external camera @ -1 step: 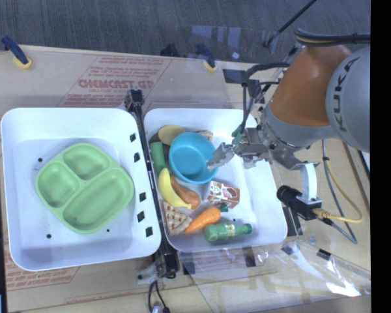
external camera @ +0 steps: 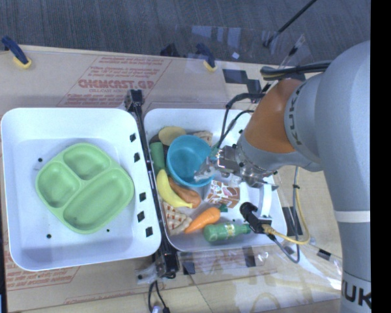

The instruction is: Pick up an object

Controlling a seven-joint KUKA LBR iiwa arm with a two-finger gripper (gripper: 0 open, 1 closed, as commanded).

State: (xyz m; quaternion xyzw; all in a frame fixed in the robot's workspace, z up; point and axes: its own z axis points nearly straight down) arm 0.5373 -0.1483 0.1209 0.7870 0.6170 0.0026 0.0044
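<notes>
Your tool [external camera: 212, 168] is hanging low in the right bin [external camera: 274, 230], right at the blue bowl's [external camera: 188, 158] rim; you cannot tell whether it is gripping anything. Around that bowl you are looking at a crowded pile: a banana [external camera: 167, 191], a carrot [external camera: 202, 219], a green bottle [external camera: 225, 231]. Open room is lying in the left bin [external camera: 16, 175], where 1 green divided plate [external camera: 85, 186] is sitting mid-floor. Cardboard is covering the bench [external camera: 111, 77].
</notes>
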